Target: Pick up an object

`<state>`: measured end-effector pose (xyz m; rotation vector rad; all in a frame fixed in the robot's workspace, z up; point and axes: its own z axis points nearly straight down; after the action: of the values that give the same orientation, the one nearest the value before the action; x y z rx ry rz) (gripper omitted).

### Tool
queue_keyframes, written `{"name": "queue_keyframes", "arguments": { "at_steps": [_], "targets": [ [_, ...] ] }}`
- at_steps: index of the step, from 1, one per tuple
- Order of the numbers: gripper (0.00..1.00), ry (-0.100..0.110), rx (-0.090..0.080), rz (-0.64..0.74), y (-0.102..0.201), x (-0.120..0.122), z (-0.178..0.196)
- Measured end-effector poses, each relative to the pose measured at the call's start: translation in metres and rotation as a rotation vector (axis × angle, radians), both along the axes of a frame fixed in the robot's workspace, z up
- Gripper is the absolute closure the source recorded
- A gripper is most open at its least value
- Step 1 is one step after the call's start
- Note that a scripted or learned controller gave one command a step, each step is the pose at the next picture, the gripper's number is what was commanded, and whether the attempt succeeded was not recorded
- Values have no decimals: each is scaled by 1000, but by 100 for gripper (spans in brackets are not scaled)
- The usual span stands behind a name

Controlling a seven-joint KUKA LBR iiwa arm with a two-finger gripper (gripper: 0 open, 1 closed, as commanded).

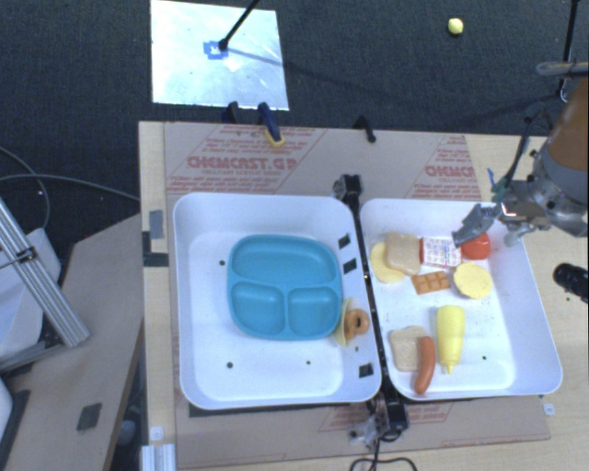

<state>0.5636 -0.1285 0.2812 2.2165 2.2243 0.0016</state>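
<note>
Two grey fingers of the gripper [490, 226] spread open, empty, over the right bin's [534, 317] far edge.

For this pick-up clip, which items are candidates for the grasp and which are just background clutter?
Candidates, in the right white bin:
red round tomato-like piece by the gripper
yellow corn cob
orange-red sausage
two tan bread slices
yellow round slice

Background:
blue divided plastic tray in the left bin
small yellow ball on the floor
</note>
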Motion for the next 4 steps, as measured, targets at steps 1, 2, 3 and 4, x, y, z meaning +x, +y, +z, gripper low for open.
{"name": "queue_keyframes", "arguments": {
  "at_steps": [1, 2, 3, 4],
  "targets": [
    [0, 13, 1, -8, -45, -42, -117],
    [0, 1, 0, -4, -37, -78, -200],
    [100, -3, -1, -2, -37, -76, -186],
    [100, -5, 3, 9, 30, -7, -190]
  ]
}}
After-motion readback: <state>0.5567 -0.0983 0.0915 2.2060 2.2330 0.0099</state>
